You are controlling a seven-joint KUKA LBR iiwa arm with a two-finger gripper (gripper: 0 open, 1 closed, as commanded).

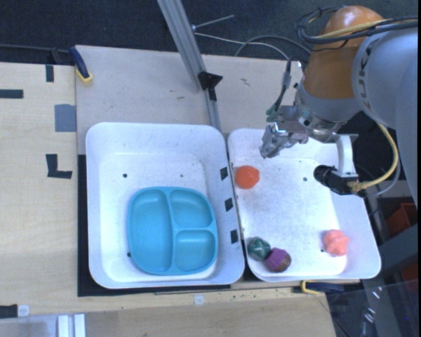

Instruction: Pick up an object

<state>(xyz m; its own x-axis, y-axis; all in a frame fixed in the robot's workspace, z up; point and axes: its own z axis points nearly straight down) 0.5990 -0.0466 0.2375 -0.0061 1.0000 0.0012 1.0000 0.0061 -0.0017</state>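
From where I stand, the gripper hangs over the far part of the right bin, near its far-left corner, and I see nothing between its fingers. Whether they are spread or closed I cannot tell, because they are small and dark against the wrist.

The nearest thing to take is the orange ball. It lies on the floor of the right bin, close to the left wall (the wall shared with the left bin), and it sits toward the near side and a little to the left of the gripper, near to it but not touching. It looks round, so I think it has no long axis and the turn of the wrist should matter little.

Three other things lie along the near edge of the same bin: a dark green object and a purple object, touching or almost touching each other at the near-left corner, and a pink object toward the near-right corner. All are well apart from the gripper.

In the left bin rests a blue divided plate, in its near half.

In my judgement the grasp is not yet made; the coming move needs a short shift to the near-left and then a descent over the ball.
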